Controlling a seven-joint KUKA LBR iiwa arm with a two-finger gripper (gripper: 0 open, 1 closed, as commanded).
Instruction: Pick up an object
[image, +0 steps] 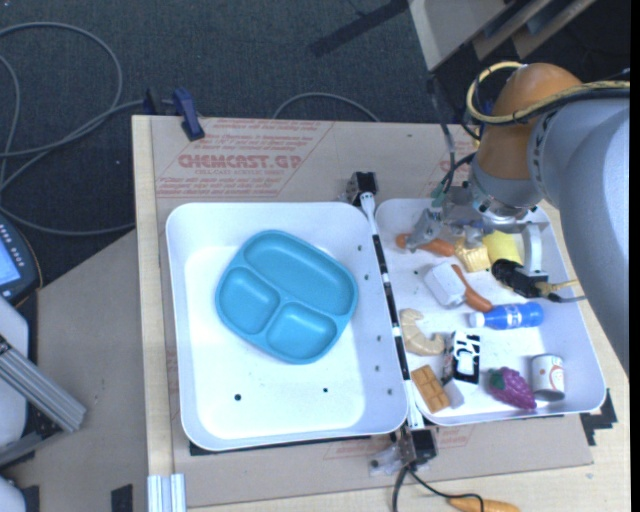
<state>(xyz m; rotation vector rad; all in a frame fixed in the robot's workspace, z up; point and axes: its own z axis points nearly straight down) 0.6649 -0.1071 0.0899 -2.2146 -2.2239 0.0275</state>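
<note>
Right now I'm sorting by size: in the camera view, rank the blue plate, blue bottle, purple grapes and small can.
1. Blue plate
2. Blue bottle
3. Purple grapes and small can look alike.

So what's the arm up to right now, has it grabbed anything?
Pincer low over far end of right bin, fingers hidden. Nothing seen held. Orange carrot-like toy just beneath. Blue divided plate alone in left bin.

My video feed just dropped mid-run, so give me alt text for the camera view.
The grey arm's gripper is low over the far end of the right white bin, by an orange carrot-shaped toy and a yellow block. That bin also holds a blue-and-white bottle and purple toy grapes. The left white bin holds a blue three-compartment plastic plate.
</note>
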